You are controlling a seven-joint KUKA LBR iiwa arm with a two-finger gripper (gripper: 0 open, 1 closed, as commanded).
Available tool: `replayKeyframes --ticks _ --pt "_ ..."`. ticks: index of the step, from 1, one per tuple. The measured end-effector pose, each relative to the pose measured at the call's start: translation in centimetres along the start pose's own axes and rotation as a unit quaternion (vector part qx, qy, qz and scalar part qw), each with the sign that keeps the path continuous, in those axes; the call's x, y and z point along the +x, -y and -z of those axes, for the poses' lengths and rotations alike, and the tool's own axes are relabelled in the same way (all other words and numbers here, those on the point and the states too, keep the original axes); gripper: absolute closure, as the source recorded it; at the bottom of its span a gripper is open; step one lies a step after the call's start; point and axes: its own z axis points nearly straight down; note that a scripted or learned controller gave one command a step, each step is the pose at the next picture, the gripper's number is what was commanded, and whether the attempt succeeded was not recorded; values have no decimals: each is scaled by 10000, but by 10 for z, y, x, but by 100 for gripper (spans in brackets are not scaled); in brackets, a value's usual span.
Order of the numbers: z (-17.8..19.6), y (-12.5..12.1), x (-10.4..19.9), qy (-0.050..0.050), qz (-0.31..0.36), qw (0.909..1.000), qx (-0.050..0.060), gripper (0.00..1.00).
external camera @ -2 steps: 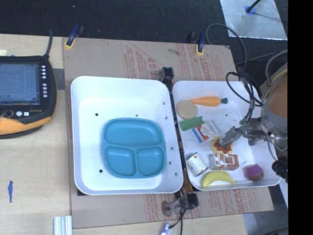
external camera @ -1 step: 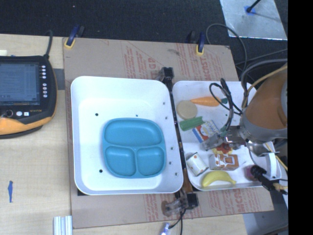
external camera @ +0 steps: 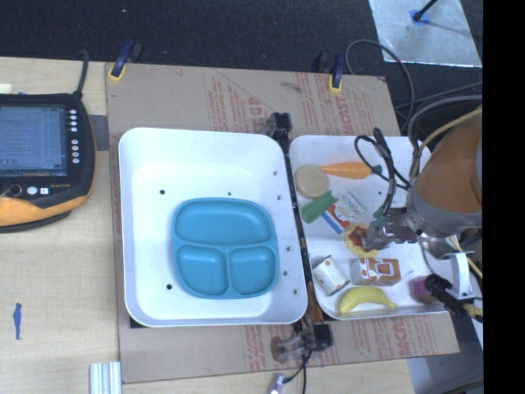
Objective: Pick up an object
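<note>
Nearest the camera, at the front of the right bin point(external camera: 406, 314), we see a yellow banana point(external camera: 366, 300), a small white container point(external camera: 329, 275) to its left, a brown and white packet point(external camera: 376, 270) just behind it, and a small purple thing point(external camera: 421, 289) to the right. The gripper point(external camera: 379, 235) sits low over the middle of this bin, above a red and yellow item point(external camera: 358, 238); we cannot tell its state, nor whether it holds anything. Further back lie a green block point(external camera: 317, 207), a round tan lid point(external camera: 312, 181) and an orange carrot point(external camera: 348, 170).

We judge the crowding the main risk: the things lie close together, so the gripper could nudge neighbours or come away with nothing. Black cables point(external camera: 379, 156) hang near the wrist and might snag.

The left bin point(external camera: 148, 162) holds a blue divided plate point(external camera: 223, 246). Both bins rest on a brown board point(external camera: 238, 97) clamped to a pale wooden counter point(external camera: 49, 302). A control pendant point(external camera: 43, 160) lies at the left, and dark floor lies beyond.
</note>
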Motion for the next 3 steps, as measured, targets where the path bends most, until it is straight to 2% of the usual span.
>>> replayKeyframes --ticks 1,2,3 --pt "0 0 0 0 -1 10000 -1 0" --pt "-12 -3 28 -21 -19 10000 22 0" --pt "-1 -4 26 -4 0 10000 22 100"
